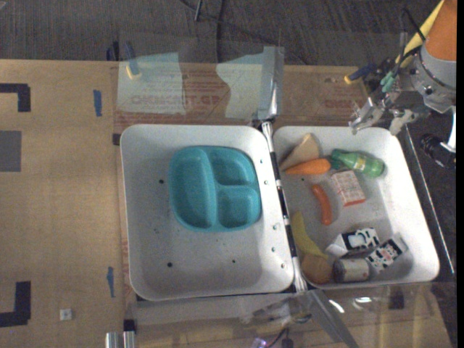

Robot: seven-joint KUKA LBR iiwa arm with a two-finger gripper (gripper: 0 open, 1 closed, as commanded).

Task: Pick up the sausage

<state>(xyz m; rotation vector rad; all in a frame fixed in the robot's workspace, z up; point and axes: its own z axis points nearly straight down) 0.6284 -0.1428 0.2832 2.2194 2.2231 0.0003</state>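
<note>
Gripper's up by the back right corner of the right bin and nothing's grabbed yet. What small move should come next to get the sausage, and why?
Probably shift the gripper toward the view's lower left, over the sausage, before descending. It hovers near the right bin's far edge, while the sausage lies mid-bin, below the carrot and beside the small carton, so centre carefully above it.

Faint reddish lettering runs across the clear plastic sheet (196, 93) at the bench's far edge, behind the left bin, but it is too washed out to spell. The small red-and-white carton (349, 188) in the right bin carries print, too small to read. Black-and-white patterned cartons (373, 246) near that bin's front edge: no legible words.
</note>
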